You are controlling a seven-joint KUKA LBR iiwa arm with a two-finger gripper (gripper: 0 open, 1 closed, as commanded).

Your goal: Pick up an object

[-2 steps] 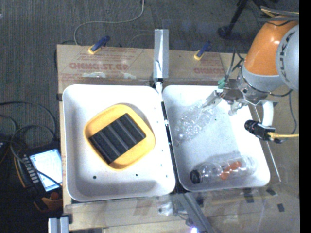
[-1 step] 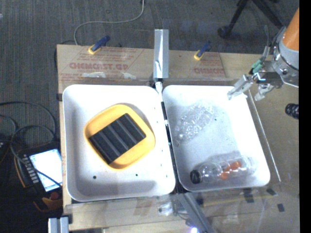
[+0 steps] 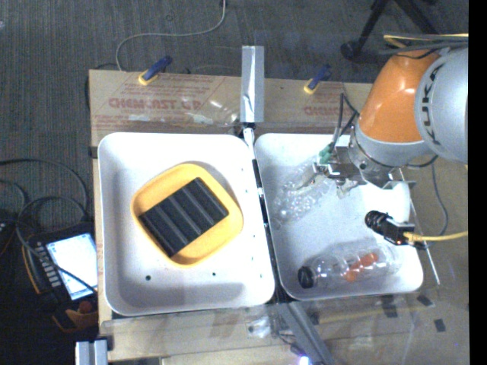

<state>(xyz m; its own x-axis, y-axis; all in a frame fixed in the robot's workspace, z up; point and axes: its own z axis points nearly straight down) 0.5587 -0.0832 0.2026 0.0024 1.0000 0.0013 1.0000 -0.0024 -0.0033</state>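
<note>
The clear plastic bottle (image 3: 346,267) lying along the right bin's (image 3: 285,276) near edge looks light, slick and crushable, best pinched across its middle, while the gripper (image 3: 332,172) hovers near the crinkled wrapper (image 3: 298,192).

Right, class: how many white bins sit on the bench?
2. The left bin holds a yellow tray; the right bin holds a clear bottle, under the arm.

Grey carpet floor (image 3: 46,44) with loose cables (image 3: 171,36) and an office chair base (image 3: 380,14).
</note>
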